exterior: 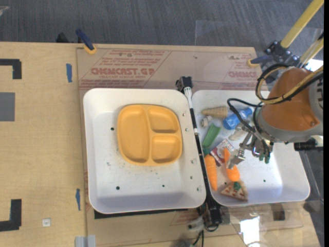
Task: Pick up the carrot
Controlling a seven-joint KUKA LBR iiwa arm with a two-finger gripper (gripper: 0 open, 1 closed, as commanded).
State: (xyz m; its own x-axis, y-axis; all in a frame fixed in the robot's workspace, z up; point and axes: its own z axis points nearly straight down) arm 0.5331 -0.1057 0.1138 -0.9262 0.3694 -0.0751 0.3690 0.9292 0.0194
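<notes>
In the right bin (295, 187): carrot (211, 171) near left wall, untouched; jaws (245, 151) hover above clutter, their opening indiscernible; risk judged—snagging the neighbouring pizza slice (234, 190) instead.

The arm (290, 104) is cut off by the right edge, and its orange wrist hides part of the right bin (293, 181) beneath it. The gripper (247, 151) is a tangle of metal and cable. Small toys (231, 122) crowd under it, possibly a blue one among them, too overlapped to name. The carrot's (211, 171) upper end sits against a green piece (211, 136).
</notes>
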